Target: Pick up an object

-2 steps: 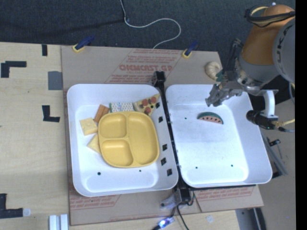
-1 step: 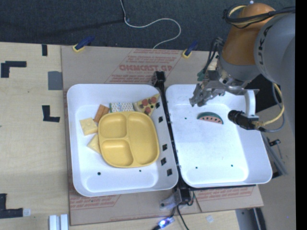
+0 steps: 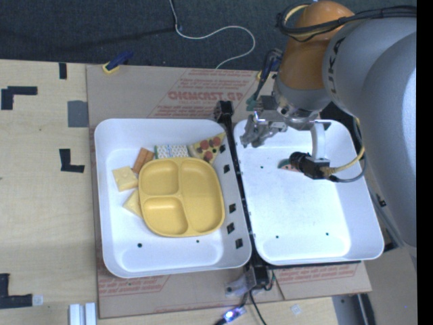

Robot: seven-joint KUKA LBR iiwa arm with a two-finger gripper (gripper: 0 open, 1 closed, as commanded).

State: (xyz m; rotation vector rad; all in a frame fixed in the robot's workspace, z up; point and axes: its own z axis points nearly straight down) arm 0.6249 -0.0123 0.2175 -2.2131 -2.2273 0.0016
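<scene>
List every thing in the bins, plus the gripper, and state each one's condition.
Yellow divided plate: right side up, compartments bare, in the left bin.
Tan square piece: flat, against the plate's left edge.
Orange-brown piece: flat, touching the plate's far rim.
Pizza-slice piece: flat, behind the plate.
Gripper: above the right bin's far left corner.

Left bin (image 3: 108, 181) holds a yellow divided plate (image 3: 181, 196), small flat pieces (image 3: 126, 179) beside it. Hand (image 3: 259, 133) positioned over right bin (image 3: 304, 229), near the shared wall.
</scene>
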